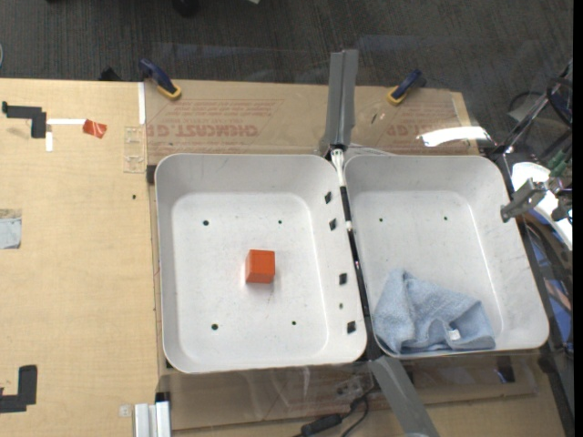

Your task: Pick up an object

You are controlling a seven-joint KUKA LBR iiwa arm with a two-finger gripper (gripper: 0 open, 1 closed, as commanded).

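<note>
Sitting flat near the middle of the left bin (228, 212), a small orange block (260, 267) is waiting with room all around it, so it is looking easy to grab. A blue cloth (428, 312) is lying bunched in the near corner of the right bin (428, 230). The gripper (521, 206) is hanging at that bin's right rim, well apart from both. I cannot tell if it is spread or closed.

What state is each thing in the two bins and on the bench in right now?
Block: orange, lying flat in the middle of the left bin, untouched.
Towel: blue, crumpled in the near corner of the right bin.
Clamps: two, clipped on the far edge of the cardboard.
</note>
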